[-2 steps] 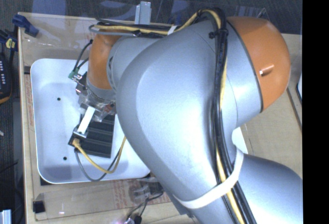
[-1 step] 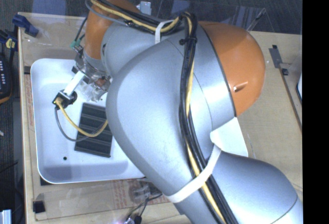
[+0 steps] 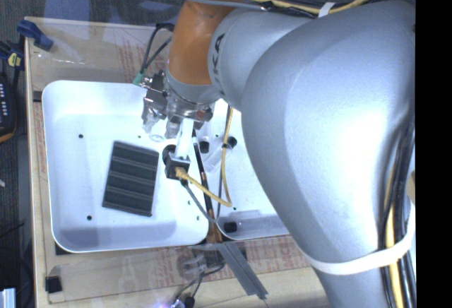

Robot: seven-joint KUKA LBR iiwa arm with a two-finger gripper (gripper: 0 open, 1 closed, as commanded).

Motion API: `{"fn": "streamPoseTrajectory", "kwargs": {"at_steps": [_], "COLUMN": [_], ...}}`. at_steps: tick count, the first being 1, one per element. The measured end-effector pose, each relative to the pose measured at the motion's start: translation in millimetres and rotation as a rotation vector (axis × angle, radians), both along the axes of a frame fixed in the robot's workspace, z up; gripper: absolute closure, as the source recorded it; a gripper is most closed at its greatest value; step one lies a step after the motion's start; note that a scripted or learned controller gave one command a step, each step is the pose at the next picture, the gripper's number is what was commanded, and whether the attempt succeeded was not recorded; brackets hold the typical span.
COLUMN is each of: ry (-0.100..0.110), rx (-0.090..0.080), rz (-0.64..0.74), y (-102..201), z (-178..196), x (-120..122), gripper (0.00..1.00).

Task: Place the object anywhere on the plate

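The dark ribbed object lies flat in the left white bin, toward its front edge, untouched. The gripper hangs above the bin's back right part; its fingers appear empty, spread unclear.

— What lies in the left bin?

— A dark grey, ribbed rectangular plate. It lies flat on the bin floor, turned a little, just below and left of the gripper.

— And the object to place?

— I cannot make it out; perhaps the arm covers it.
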State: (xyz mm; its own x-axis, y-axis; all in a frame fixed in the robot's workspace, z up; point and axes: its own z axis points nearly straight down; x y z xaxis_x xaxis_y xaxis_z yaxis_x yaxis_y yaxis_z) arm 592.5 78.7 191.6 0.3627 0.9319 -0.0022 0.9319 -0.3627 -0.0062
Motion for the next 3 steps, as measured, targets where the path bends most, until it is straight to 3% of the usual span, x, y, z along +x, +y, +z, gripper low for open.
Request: {"fn": "streamPoseTrajectory", "kwargs": {"at_steps": [1, 2, 3], "ry": [-0.001, 0.000, -0.004], "rx": [-0.002, -0.002, -0.006], "rz": [-0.500, -0.457, -0.729], "y": [98, 21, 28], "z": [27, 4, -55], "x": [-45, -7, 39], "gripper": [1.00, 1.00, 1.00]}}
